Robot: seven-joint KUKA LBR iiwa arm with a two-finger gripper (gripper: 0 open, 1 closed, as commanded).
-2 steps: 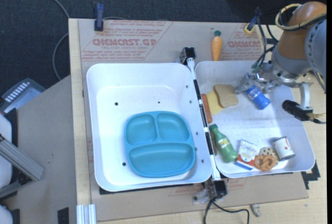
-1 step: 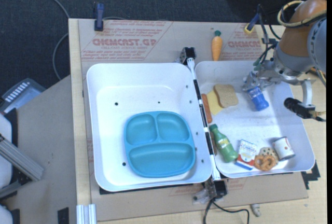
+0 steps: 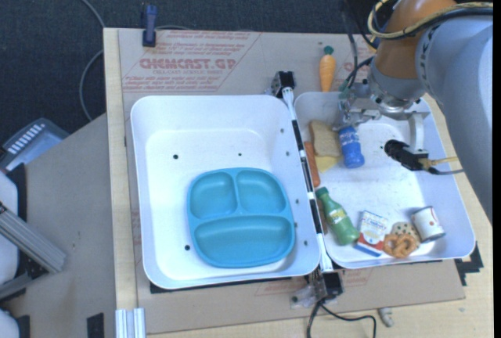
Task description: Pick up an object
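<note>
Blue plastic bottle [image 3: 351, 149] sits in the upper part of the right bin [image 3: 450, 207], right under the jaws [image 3: 350, 122], which hang over it at the upper right of the frame; honestly can't tell if they're spread or pinching anything, the wrist blocks the view. Just left of the bottle there's a tan sponge-like block [image 3: 322, 138], touching or nearly so. Lower in that bin, a green bottle [image 3: 337, 217] lies tilted along the left wall, with a small white packet [image 3: 373, 224], a pretzel-looking snack [image 3: 402, 241] and a little can [image 3: 427, 222] near the bottom right. Left bin [image 3: 156, 133] holds a blue divided plate [image 3: 239, 216]. An orange carrot toy [image 3: 327, 70] lies on the worktop [image 3: 125, 195] above the right bin.
</note>
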